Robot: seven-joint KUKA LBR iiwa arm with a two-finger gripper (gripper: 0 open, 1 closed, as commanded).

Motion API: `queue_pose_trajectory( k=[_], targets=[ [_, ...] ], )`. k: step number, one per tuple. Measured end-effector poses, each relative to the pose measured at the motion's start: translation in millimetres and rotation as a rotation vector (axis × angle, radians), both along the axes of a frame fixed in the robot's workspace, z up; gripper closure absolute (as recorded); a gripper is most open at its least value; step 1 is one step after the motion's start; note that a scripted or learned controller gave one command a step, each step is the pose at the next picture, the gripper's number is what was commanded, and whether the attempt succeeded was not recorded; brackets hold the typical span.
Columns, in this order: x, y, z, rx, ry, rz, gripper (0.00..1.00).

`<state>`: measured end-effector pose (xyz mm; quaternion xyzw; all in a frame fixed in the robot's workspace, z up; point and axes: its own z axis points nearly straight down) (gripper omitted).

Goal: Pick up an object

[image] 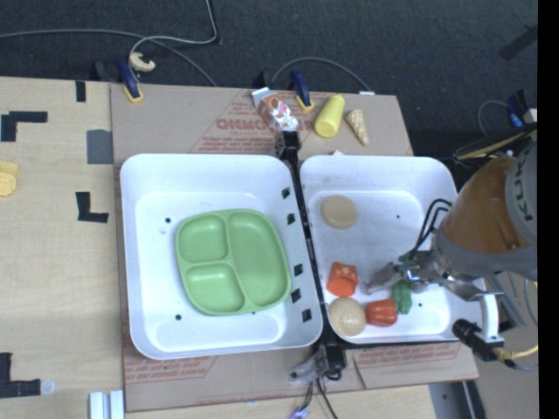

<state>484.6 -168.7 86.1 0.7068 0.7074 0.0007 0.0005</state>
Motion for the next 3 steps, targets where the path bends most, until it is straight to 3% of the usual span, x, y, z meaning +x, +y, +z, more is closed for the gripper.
queue_pose_trajectory(
  k=[1,2,3],
  targets=[
    [1,-1,10,-0.002,-0.002,-0.001,1.00],
    [0,-2,109,-0.001,0.001,0.000,1.00],
    [21,98,149,0.001,0.002,0.002,1.00]
  ],
)
